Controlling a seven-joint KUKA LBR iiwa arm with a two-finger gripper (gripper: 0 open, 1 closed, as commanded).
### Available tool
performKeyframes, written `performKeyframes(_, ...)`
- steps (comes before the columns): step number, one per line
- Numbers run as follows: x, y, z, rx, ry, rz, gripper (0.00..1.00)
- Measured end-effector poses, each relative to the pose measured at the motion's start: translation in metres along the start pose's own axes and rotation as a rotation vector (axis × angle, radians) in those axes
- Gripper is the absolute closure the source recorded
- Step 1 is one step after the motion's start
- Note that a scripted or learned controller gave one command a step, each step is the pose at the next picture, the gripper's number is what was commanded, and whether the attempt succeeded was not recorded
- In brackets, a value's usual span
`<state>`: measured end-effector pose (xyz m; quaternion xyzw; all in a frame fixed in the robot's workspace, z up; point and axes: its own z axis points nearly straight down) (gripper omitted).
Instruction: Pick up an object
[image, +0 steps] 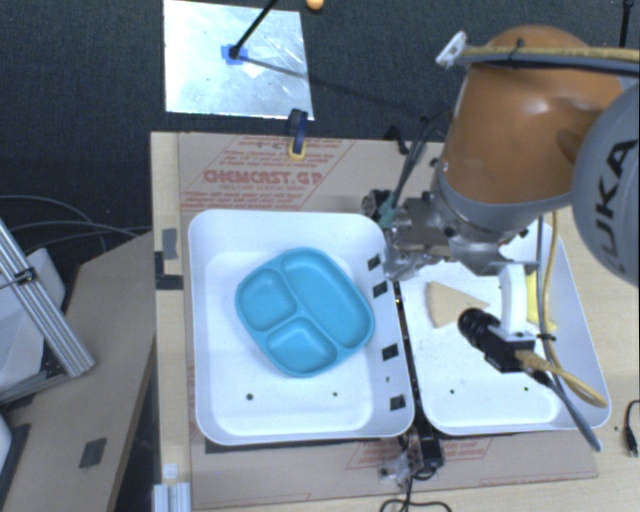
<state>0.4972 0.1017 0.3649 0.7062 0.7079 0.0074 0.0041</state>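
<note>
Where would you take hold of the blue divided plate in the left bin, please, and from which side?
Judging by its pose, grip the blue divided plate by its raised outer rim, coming straight down from above. It lies flat in the left bin, so only the rim offers an edge to pinch.

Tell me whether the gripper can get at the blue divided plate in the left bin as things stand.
Probably yes. The blue divided plate lies alone and uncovered in the left bin, with nothing on it. The gripper hovers at the divider between the bins, just beside the plate.
</note>
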Motion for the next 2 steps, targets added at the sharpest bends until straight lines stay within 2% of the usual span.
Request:
performKeyframes(1,0.001,-0.001,0.007,0.014,-0.004,-0.001,0.0)
performKeyframes(2,0.001,0.0,-0.004,0.01,-0.003,-0.006,1.0)
